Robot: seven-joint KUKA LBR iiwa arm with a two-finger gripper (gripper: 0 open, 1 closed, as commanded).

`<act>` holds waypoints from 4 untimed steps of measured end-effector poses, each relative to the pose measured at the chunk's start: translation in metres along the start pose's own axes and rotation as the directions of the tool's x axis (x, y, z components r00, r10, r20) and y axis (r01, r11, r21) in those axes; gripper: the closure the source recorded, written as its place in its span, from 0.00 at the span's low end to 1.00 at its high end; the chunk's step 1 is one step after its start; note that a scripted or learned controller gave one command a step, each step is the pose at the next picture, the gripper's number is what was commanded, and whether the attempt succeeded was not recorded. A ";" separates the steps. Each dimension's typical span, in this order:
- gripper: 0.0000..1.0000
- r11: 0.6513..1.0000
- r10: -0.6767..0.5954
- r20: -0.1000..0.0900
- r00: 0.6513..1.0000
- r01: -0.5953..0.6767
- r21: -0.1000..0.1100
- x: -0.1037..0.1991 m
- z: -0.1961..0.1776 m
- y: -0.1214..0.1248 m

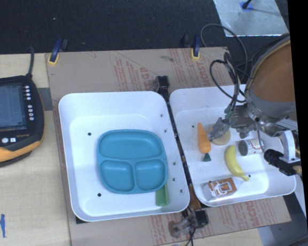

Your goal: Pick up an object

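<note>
The likeliest target is the carrot (203, 137), lying in the right bin (185, 144) toward its left half, orange body with a green stub at the near end. Its long axis runs far to near, almost parallel to the divide between the bins. My hand (219, 128) sits just right of it, low over a pale round object (223, 137) that touches or nearly touches the carrot's right side. I cannot tell whether my hand is spread or pressed together; the metal at the tip is too small and blurred, and I see nothing pinched in it.

Judgement: the carrot lies left of my hand and close, so a short shift left would set me over it, closing across the body.

Surroundings: a banana (233, 162) lies near and right of the carrot, curving toward the near edge. A small carton (222, 188) rests at the near wall. A dark-and-white small item (251, 146) lies beside the banana, under my wrist. The left bin (76, 153) holds a blue divided plate (131, 160) and a green piece (161, 195) at its near right corner. A tablet pendant (9, 119) rests on the tabletop (28, 211) at far left.

Obstruction: the pale round object crowds the carrot's right side.
</note>
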State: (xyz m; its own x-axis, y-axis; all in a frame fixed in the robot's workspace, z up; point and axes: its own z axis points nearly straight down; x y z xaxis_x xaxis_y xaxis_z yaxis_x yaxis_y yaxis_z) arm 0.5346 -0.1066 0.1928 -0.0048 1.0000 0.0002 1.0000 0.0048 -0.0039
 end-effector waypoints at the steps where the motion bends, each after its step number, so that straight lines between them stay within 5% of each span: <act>1: 0.00 1.000 -0.002 0.007 1.000 0.002 -0.018 -0.016 0.097 -0.036; 2: 1.00 1.000 -0.006 0.011 1.000 0.006 -0.020 -0.018 0.085 -0.035; 3: 0.00 1.000 -0.006 0.011 1.000 0.006 -0.020 -0.018 0.085 -0.035; 4: 0.00 1.000 -0.002 0.001 1.000 0.002 0.000 0.009 0.101 0.016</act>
State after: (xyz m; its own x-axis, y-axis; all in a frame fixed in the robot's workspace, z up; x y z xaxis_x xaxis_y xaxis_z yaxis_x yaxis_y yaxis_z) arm 0.5504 -0.0976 0.0916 -0.0069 1.0000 -0.0007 1.0000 0.0069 -0.0038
